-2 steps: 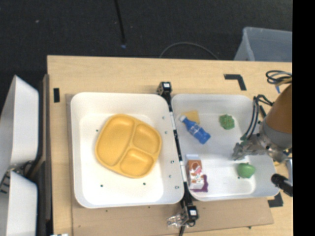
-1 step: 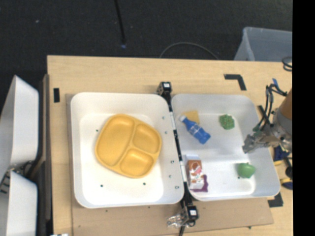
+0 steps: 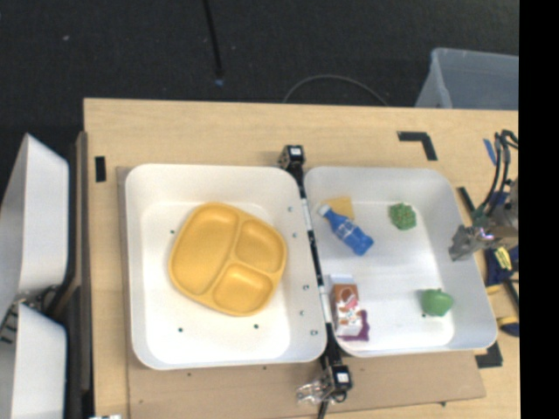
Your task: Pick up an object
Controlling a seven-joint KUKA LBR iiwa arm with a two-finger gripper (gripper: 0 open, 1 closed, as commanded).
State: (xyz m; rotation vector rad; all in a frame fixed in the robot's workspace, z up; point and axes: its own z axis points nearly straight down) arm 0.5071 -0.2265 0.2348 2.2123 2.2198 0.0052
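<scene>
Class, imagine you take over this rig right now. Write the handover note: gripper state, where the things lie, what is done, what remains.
Gripper: at the right bin's right edge, nothing seen in it; whether the jaws are open is unclear.
Right bin: blue bottle beside a yellow piece at upper left, snack packet at lower left, green lump at top, green ball at lower right.
Left bin: yellow divided plate.
Done: nothing picked.
Left: grasp and lift one object.

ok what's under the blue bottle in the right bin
A yellow piece pokes out from beneath the top end of the blue bottle. How far it extends under the bottle is covered; the rest lies on the white bin.
</scene>
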